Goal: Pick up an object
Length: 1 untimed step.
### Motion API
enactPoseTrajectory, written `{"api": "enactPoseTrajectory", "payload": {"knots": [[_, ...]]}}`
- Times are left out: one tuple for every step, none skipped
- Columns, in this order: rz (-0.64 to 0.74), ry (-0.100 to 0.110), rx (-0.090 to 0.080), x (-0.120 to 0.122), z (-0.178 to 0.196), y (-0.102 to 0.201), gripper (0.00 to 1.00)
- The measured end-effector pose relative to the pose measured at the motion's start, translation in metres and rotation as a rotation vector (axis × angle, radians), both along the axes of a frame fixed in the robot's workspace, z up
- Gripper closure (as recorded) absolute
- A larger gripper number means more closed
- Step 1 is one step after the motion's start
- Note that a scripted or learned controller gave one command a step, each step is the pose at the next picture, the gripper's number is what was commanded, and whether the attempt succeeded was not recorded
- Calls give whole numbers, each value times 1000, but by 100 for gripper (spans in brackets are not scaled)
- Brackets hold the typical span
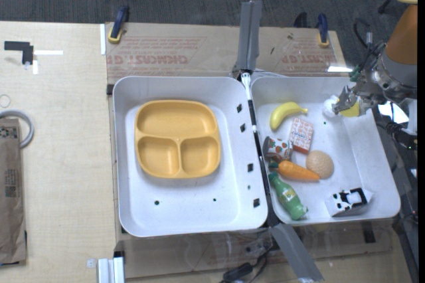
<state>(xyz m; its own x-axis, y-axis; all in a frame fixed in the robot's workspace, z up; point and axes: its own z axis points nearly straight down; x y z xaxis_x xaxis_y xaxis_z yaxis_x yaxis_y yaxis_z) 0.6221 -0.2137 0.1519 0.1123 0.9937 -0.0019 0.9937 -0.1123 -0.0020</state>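
Observation:
The right bin point(372, 155) holds a yellow banana point(287, 113), a red-and-white carton point(301, 135), a small dark can point(275, 149), an orange carrot point(297, 172), a tan round roll point(321, 163), a green bottle point(288, 198) and a black-and-white item point(348, 201). My gripper point(348, 103) hangs low over the bin's far right part, beyond the roll and right of the banana. A small white-and-yellow thing point(332, 108) shows right at its tip; whether it is gripped is unclear.
The left bin point(133, 208) holds a yellow divided plate point(178, 139). A metal divider bar point(250, 36) runs between the bins. The arm's orange band point(406, 42) and cables point(398, 135) crowd the right bin's right side. A brown bag point(10, 188) lies at far left.

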Motion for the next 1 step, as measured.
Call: {"api": "enactPoseTrajectory", "payload": {"knots": [[60, -1, 1, -42, 54, 51, 100]]}}
